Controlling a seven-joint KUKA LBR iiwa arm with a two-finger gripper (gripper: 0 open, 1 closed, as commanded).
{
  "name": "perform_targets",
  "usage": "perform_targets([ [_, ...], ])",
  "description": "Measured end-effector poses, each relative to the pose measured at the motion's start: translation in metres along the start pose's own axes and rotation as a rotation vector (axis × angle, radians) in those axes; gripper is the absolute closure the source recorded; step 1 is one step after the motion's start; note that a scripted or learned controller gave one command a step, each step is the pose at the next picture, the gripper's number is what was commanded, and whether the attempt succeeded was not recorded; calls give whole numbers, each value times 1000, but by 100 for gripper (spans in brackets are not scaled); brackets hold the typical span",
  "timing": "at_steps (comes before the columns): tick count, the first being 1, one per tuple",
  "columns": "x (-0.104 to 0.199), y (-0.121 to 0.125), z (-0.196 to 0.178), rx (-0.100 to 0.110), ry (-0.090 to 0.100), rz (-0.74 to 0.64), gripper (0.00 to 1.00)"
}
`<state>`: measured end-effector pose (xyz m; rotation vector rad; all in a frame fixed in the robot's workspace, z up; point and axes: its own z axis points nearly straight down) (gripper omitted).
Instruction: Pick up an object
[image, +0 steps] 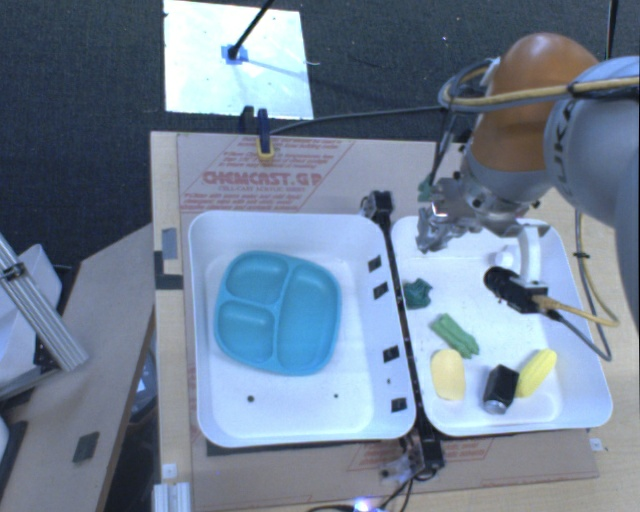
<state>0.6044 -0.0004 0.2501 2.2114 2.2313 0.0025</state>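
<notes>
At the far left of the frame a ribbed metal rail (32, 312) lies slanted across a side table. In the upper left, a pale sheet (236, 58) lies on the dark floor. Below it a brown board (300, 170) with red print carries both bins.

The left bin (203, 300) holds a blue divided plate (278, 311), lying flat near its middle. Small black clips (381, 291) run down the seam where the two bins meet.

Right of that seam, the right bin (592, 395) holds five loose things. A dark green lump (417, 293) lies close to the seam, halfway down. Just below it and to the right lies a light green piece (455, 335), and below that a pale yellow lump (448, 375). A black can (500, 388) lies near the lower edge, touching a bright yellow ribbed piece (537, 371) on its right.

The gripper (435, 233) hangs over the upper left corner of the right bin, above the dark green lump and apart from it. Whether its jaws are apart or together cannot be told.
</notes>
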Motion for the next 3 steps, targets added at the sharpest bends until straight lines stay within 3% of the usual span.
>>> perform_targets([
  [2,88,31,25,0,0,0,100],
  [3,85,31,24,0,-1,4,0],
])
